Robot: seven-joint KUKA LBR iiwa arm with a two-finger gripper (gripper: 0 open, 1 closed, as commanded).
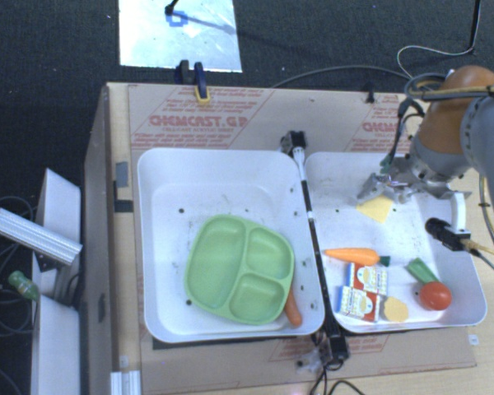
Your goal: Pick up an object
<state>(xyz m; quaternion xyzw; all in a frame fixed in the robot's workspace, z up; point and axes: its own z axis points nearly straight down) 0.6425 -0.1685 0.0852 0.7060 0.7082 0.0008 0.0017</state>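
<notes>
My gripper [386, 190] hangs over the far part of the right bin [337, 179], its fingers spread open with nothing between them. Just in front of the fingertips a yellow cheese wedge [377, 211] lies flat on the bin floor. Nearer the front lie an orange carrot [353, 255], a red-and-white juice carton [362, 290], a small yellow round piece [395, 309], a red tomato [434, 295] and a green piece [421, 270].
The left bin [173, 179] holds a green divided plate [240, 267], with a brown sausage [292, 310] beside it at the front right corner. A raised divider [309, 212] separates the two bins.
</notes>
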